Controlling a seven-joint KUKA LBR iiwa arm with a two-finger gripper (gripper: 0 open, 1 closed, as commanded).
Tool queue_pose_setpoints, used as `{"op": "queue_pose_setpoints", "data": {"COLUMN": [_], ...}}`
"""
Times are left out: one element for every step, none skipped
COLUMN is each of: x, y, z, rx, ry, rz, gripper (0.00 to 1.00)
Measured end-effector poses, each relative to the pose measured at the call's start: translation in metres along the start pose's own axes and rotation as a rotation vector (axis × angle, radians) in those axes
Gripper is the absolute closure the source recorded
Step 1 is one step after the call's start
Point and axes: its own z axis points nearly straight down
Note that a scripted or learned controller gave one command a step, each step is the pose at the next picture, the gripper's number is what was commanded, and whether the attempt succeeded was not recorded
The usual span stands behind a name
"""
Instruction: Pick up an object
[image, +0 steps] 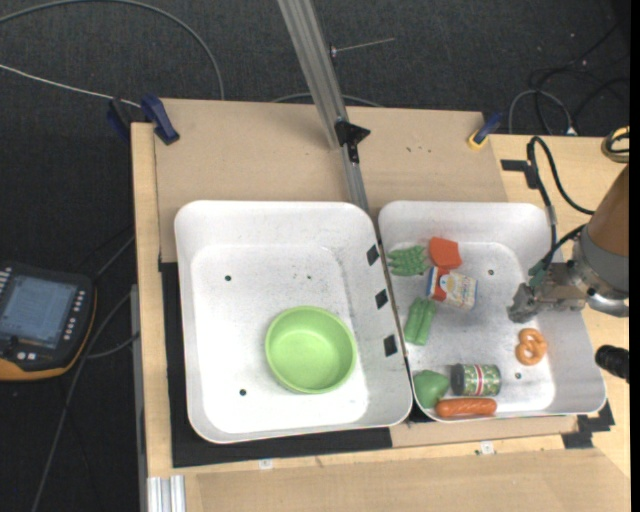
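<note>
- My gripper (524, 303) is low over the right side of the right bin (505, 215), arm reaching in from the right.
- Jaw state: can't tell from this angle, tip is a dark blur. Nothing visibly held.
- Closest candidate: the orange pretzel (531, 347), lying flat on the bin floor just below my tip in the view, apart from it.
- Handling guess: light, rigid plastic toy, looped shape. Probably slick. Best bet is pinching across one outer loop or across the whole width; it sits flat, so fingers need to get right down to the floor.
- Risk: thin and flat means it may skid on the white bin instead of seating between the pads.
- Alternatives in the same bin: small white box (458, 290) touching the orange-red block (444, 252) near the middle; green-labelled can (474, 379) lying on its side near the front rim, with the carrot (465, 407) just in front of it.
- Can would roll; box looks like the easiest flat-sided grab but is crowded.
- Green bowl (310, 348) sits alone in the left bin (270, 225), well away from me.
- Step as I judge it: approach, no pick yet.
</note>
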Motion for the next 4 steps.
{"op": "queue_pose_setpoints", "data": {"x": [0.0, 0.044, 0.09, 0.148], "y": [0.001, 0.023, 0.037, 0.061], "z": [-0.053, -0.065, -0.059, -0.057], "rx": [0.0, 0.003, 0.005, 0.005], "ry": [0.0, 0.001, 0.003, 0.003], "rz": [0.0, -0.004, -0.004, -0.005], "gripper": [1.0, 1.0, 1.0, 1.0]}}
